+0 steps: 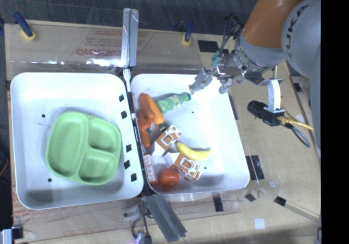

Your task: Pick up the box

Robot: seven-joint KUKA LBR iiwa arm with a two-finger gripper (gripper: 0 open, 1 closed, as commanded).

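Robot lab. Taped bench (71,47), blue clamps (24,26), white bin (215,120) of toy food (150,108) beneath gripper (197,84), industrial arm (278,14).

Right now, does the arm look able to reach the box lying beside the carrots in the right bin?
Probably yes. The box lies uncovered from above, and the arm hangs over the same bin. The carrot at its left and banana at its right crowd it.

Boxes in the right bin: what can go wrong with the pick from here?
1. The pincer hangs by the green bottle, off both boxes; descending here likely hits the bottle.
2. The banana lies against the upper box and lower box, tomato beside the lower; a grasp may snag them.
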